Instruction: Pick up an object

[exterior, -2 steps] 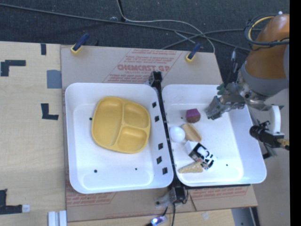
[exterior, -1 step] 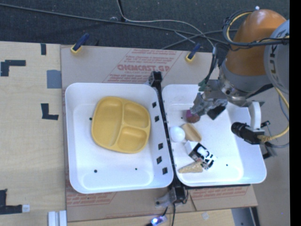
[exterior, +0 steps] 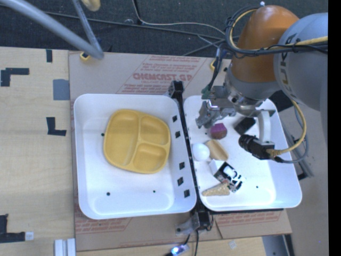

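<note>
In the right bin point(exterior: 287, 196), the gripper point(exterior: 209, 115) is hung low over the far left corner, just above a small purple object point(exterior: 218, 130). That purple piece is taken as the likeliest target; it lies just beside a tan bread-like piece point(exterior: 217, 149) and near a white ball point(exterior: 201, 152). Closer to the front, a black-and-white item point(exterior: 229, 174) and a tan wedge point(exterior: 217, 191) are seen, well apart from the gripper. In the left bin point(exterior: 85, 159) a yellow divided plate point(exterior: 137, 141) is laid flat.

For a clean pick, the descent should be centred on the purple object, with the fingers set either side of it and kept off the bread piece and the divider wall between the bins. A straight lift afterwards is judged safest, since the pile is crowded.

The jaws are partly hidden by the wrist body and blurred; whether they are spread or pressed together cannot be told. Nothing is seen pinched between them, and contact with the purple object cannot be confirmed.
</note>
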You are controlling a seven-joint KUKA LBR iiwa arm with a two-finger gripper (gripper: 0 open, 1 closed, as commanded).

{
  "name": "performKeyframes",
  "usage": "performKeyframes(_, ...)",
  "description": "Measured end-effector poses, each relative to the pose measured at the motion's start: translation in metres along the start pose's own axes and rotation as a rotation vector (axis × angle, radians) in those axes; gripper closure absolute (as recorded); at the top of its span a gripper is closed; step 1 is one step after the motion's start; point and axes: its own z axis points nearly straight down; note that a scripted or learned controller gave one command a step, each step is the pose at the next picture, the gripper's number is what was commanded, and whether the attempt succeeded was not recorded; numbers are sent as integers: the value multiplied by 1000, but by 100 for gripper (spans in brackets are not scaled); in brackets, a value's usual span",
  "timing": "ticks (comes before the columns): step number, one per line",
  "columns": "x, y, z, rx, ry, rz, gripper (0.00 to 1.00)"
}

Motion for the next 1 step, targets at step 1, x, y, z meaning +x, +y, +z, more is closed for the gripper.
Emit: performKeyframes(1,42,10,22,2,-1,2,100)
